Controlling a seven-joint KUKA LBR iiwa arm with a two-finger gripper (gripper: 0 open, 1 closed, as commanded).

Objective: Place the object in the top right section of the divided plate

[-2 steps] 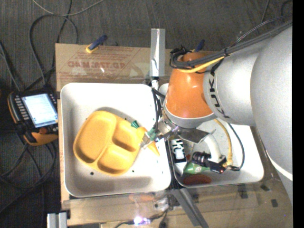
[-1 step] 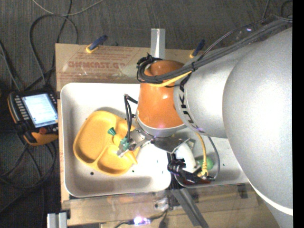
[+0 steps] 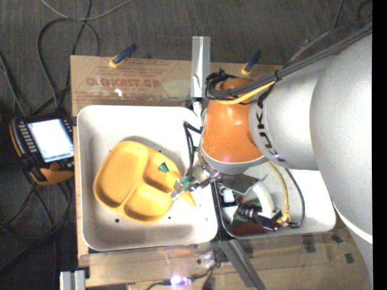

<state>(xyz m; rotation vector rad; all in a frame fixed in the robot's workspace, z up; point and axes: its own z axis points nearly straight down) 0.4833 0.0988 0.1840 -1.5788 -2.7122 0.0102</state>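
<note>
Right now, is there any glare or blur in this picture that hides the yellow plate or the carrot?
In the camera view the yellow plate is evenly lit and sharp; the carrot is small and partly hidden under the gripper; glare sits on the orange band, and the grey arm looms softly focused.

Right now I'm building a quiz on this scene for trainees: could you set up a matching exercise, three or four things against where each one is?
Things:
1. divided plate
2. toy carrot
3. handheld screen
4. blue clamps

Places:
A. on the floor, left of the bench
B. lying in the left bin
C. at the plate's right edge, by the gripper
D. on the cardboard's far edge

Pairs: 1-B, 2-C, 3-A, 4-D
</note>
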